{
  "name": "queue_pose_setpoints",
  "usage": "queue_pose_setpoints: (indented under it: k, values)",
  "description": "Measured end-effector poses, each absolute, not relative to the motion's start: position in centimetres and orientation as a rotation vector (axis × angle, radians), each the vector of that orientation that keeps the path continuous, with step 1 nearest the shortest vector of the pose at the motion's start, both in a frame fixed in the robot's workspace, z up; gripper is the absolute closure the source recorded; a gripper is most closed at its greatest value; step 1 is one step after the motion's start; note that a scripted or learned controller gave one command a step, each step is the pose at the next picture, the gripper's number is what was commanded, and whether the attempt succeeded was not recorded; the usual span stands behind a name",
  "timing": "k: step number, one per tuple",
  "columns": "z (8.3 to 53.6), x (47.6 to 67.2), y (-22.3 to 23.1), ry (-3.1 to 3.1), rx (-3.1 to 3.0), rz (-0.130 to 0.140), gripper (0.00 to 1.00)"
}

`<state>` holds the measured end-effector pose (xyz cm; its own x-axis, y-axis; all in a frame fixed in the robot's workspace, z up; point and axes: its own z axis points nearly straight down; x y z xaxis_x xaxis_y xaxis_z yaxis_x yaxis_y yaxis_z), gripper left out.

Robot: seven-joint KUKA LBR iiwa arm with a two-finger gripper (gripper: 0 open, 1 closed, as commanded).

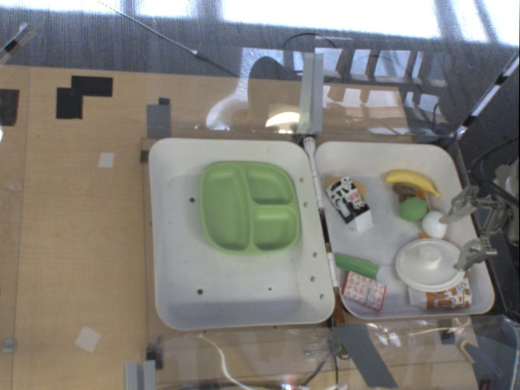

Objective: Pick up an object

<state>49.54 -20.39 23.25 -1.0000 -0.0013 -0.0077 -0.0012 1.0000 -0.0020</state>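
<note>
1. Claw [475, 230] spread, holding nothing, at the right bin's [390, 159] right edge.
2. Nearest candidates: white ball [434, 225], white lid [428, 263] just beside its fingers.
3. Green plate [249, 205] lies in the left bin [175, 242].

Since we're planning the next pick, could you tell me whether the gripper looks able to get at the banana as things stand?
Probably yes: the banana lies uncovered at the far end of the right bin, with the gripper just beside it.
</note>
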Motion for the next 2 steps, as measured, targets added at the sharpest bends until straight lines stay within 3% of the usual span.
queue_pose_setpoints:
  k: [1, 2]
  values:
    - [13.7, 56.7, -20.3, 3.126, 0.195, 0.000, 0.00]
    - [9.0, 64.8, -19.3, 3.126, 0.227, -0.001, 0.00]
